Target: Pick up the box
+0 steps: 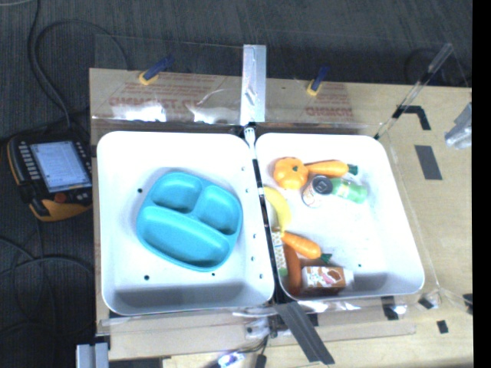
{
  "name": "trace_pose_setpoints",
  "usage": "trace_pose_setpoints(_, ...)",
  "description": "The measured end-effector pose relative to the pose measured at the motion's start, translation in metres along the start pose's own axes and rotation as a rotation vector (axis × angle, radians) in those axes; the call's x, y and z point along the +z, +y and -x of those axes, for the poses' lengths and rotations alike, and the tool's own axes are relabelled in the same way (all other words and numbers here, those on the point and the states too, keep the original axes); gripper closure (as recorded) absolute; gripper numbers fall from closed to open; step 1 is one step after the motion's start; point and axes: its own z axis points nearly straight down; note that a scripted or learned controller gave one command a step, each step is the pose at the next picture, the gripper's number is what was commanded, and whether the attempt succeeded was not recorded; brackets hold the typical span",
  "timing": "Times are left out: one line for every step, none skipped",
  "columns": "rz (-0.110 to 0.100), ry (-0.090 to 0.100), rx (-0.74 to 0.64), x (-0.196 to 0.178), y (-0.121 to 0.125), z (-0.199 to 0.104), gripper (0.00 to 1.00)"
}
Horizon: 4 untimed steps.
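Note:
The box (pixel 324 279) is a small reddish-brown carton with a printed label. It lies on its side near the front wall of the right bin (pixel 387 228), towards that bin's left corner. A small carrot (pixel 301 244) lies just behind it, and a dark brown object (pixel 290 269) touches its left end.
At the back of the right bin lie an orange fruit (pixel 289 172), a long carrot (pixel 328 166) and a green bottle (pixel 336 189). A banana (pixel 277 208) lies along its left wall. The left bin (pixel 119 205) holds a blue divided plate (pixel 189 218).

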Motion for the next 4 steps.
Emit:
trace_pose_setpoints(-0.006,-0.002,-0.001,-0.006,0.002,0.0,1.0)
trace_pose_setpoints(-0.012,-0.004,-0.001,-0.012,0.004,0.001,1.0)
trace_pose_setpoints(-0.019,-0.005,-0.002,-0.018,0.007,0.001,1.0)
trace_pose_setpoints(-0.025,-0.007,-0.003,-0.024,0.009,0.002,1.0)
